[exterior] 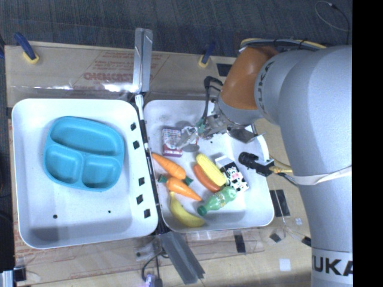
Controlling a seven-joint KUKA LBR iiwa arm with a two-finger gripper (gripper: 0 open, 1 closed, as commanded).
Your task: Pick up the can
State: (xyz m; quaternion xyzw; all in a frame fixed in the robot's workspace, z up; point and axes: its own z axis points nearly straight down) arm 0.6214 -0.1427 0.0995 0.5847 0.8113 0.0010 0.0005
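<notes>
1. Two white bins are sitting side by side; the left bin [24, 178] is holding a blue divided tray [84, 152].
2. The right bin [263, 211] is holding the can [172, 141], two carrots [169, 165], a banana [184, 214] and a green bottle [216, 201].
3. The gripper [203, 127] is hovering just beside the can; its grip state cannot be told.

Brown table [72, 64] under even light, with red print and clear tape. Beyond its far edge, dark grey carpet [179, 8]. Blue clamps [25, 48] gripping that far edge, another [207, 55] further along it.
</notes>
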